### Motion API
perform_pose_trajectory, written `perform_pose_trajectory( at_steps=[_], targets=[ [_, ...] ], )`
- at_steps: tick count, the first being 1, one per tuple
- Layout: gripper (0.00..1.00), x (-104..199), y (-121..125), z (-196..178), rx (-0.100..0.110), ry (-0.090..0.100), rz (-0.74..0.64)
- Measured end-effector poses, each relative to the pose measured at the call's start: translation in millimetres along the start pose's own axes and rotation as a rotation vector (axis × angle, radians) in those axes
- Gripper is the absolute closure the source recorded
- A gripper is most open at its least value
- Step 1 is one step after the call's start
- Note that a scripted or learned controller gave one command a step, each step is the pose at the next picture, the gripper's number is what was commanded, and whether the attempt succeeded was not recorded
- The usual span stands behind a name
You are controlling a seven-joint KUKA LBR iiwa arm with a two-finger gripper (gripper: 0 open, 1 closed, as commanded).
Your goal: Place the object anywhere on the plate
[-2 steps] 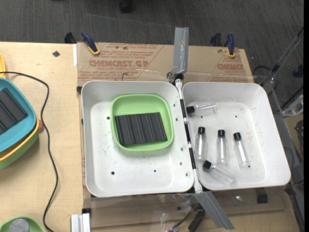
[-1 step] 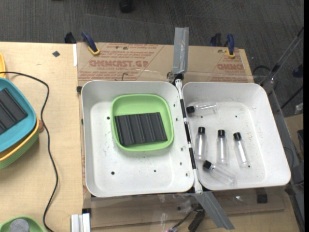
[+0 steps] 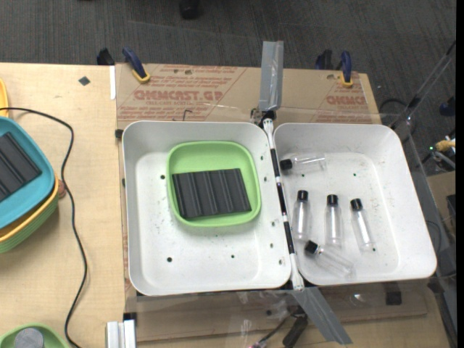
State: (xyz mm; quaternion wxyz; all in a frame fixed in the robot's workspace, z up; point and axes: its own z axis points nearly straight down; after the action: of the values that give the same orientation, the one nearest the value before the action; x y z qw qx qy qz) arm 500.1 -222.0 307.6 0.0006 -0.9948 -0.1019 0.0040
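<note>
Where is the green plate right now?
The green plate sits in the left bin, toward its back, with a dark ribbed pad on it.

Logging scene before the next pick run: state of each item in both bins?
green plate: upright in left bin, holds dark ridged block, lying flat.
right bin: holds five clear vials.
vial: on its side, near top.
three vials: lying side by side, black caps away from camera.
vial: lying slanted, near front.
</note>
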Motion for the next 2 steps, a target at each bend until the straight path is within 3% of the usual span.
perform_pose_trajectory(
  at_steps=[1,2],
  targets=[
    [0.0,-5,-1,38,0.0,0.001,0.003],
    [0.0,-16,-36,44,0.0,0.002,0.001]
  ],
)
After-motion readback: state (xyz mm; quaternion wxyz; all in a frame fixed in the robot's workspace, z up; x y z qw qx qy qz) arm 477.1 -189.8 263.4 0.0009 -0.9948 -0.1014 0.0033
